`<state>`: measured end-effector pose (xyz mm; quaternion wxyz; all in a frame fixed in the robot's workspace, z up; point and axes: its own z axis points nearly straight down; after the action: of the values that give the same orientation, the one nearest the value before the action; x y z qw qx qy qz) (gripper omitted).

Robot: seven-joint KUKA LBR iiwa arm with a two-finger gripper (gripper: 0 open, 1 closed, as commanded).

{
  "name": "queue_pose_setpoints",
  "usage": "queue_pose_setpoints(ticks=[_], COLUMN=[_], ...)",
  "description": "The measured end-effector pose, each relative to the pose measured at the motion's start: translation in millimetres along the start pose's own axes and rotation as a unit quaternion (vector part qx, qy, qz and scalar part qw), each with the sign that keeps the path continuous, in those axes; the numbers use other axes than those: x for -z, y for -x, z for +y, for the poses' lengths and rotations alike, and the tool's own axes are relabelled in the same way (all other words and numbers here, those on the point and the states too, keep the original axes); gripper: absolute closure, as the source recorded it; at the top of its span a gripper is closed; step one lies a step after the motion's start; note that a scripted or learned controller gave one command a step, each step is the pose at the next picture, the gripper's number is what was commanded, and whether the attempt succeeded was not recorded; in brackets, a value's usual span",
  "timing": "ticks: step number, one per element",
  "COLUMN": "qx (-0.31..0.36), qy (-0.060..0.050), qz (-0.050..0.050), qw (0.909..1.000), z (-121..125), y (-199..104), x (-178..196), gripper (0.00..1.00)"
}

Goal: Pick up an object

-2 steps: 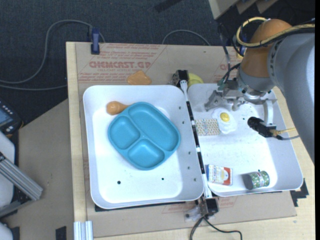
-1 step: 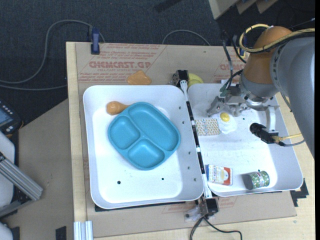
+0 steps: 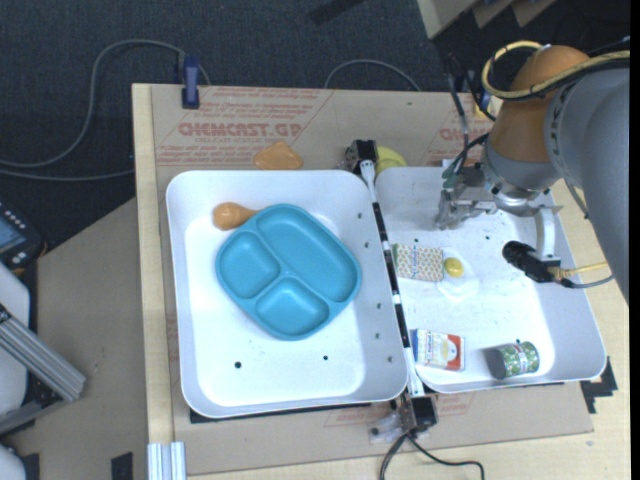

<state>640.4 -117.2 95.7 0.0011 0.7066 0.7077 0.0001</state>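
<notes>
Over the back part of the right bin (image 3: 562, 310), above bare white floor: the gripper (image 3: 450, 214), width impossible to tell, nothing seen in it. Toward the front of that bin, apart from the gripper and with nothing lying over them: a patterned packet (image 3: 418, 262) just beside a small yellow piece (image 3: 454, 267), then a small carton (image 3: 438, 349) and a green-labelled can (image 3: 513, 359) on its side near the front wall. In the left bin (image 3: 200, 348), a blue divided plate (image 3: 288, 269) with an orange-brown toy (image 3: 233, 214) at its back-left edge; on the surface (image 3: 148, 268) behind the bins, an orange lump (image 3: 277, 156) and a yellow thing (image 3: 390, 158).
</notes>
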Motion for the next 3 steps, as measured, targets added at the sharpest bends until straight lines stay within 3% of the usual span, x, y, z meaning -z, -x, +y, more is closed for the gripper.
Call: queue_pose_setpoints(ticks=[1,2,3], qx=[0.000,-0.002,-0.001], qy=[-0.001,-0.004,-0.002], qz=[0.000,0.002,0.001], qw=[1.0000,1.0000,1.0000], z=[-0.2,-38.2,-50.5], y=[-0.1,-9.7,-11.9], x=[-0.6,-11.6,-11.0], gripper=[0.00,0.00,0.00])
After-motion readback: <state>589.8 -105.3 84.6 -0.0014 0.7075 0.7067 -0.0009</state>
